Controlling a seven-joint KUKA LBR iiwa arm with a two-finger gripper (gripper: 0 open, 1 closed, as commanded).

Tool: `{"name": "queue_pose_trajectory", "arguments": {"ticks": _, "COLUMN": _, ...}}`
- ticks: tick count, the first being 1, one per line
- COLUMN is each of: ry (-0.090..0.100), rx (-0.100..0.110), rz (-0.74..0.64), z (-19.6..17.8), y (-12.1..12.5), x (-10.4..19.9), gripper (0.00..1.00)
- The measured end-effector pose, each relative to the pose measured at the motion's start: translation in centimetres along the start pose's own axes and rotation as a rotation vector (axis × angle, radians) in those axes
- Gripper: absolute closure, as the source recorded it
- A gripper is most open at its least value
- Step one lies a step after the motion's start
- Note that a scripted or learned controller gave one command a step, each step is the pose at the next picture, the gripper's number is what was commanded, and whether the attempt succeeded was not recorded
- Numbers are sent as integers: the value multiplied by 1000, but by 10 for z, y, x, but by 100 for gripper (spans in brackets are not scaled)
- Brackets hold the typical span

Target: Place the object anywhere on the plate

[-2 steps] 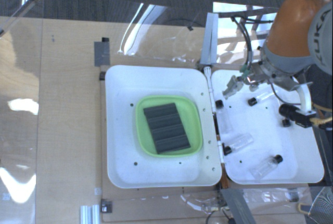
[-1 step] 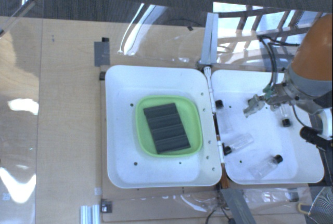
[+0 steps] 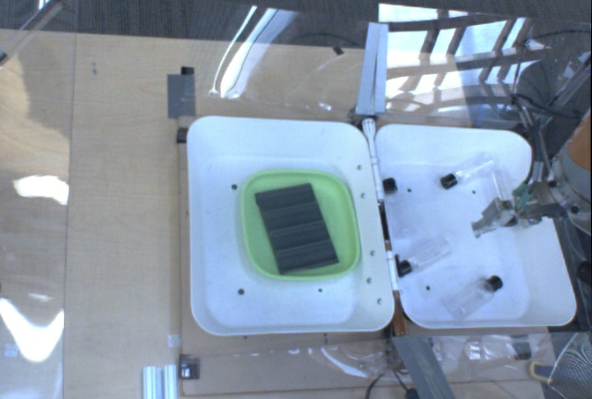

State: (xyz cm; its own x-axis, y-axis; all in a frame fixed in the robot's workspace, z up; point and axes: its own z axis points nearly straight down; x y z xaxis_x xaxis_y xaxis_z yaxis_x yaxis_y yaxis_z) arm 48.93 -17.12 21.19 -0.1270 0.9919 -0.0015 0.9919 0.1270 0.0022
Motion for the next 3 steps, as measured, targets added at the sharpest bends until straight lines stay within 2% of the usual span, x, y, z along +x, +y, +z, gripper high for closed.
{"name": "queue_pose_trajectory", "arguments": {"ticks": 1, "ry": -1, "rx": -4, "rz": 114, "z": -46, "y": 9, "x": 55, "gripper": 0}}
{"name": "queue_pose_trajectory", "arguments": {"ticks": 2, "ry": 1, "rx": 3, "rz": 326, "z": 8, "y": 4, "x": 33, "gripper": 0}}
{"name": "queue_pose_trajectory", "arguments": {"ticks": 3, "ry": -1, "rx": -1, "rz": 344, "z": 9, "y": -2, "x": -14, "gripper": 0}}
